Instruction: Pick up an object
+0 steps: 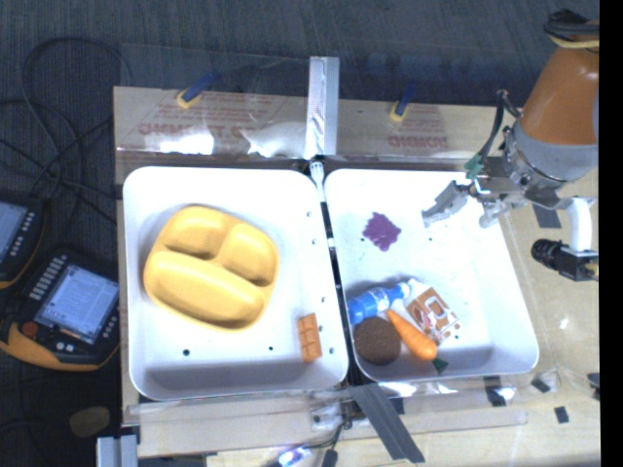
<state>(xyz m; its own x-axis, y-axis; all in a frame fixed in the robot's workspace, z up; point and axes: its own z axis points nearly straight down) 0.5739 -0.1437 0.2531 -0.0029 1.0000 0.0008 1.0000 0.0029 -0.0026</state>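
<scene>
My gripper [465, 202] hangs over the upper right part of the right bin [487, 290], its two grey fingers spread open with nothing between them. A purple object [382, 230] lies left of it on the bin floor. At the bin's front sit a blue bottle [375, 303], a brown ball [376, 340], an orange carrot [413, 334] and a small red-and-white packet [432, 314], clustered together. In the left bin [156, 368] rests a large yellow bread-shaped object [209, 264] and a small orange block [310, 337].
A divider rim [326, 251] separates the two bins. Clear plastic sheeting [243, 129] with clips lies behind the bins. A handheld pendant [63, 305] and cables sit off the bench at the left.
</scene>
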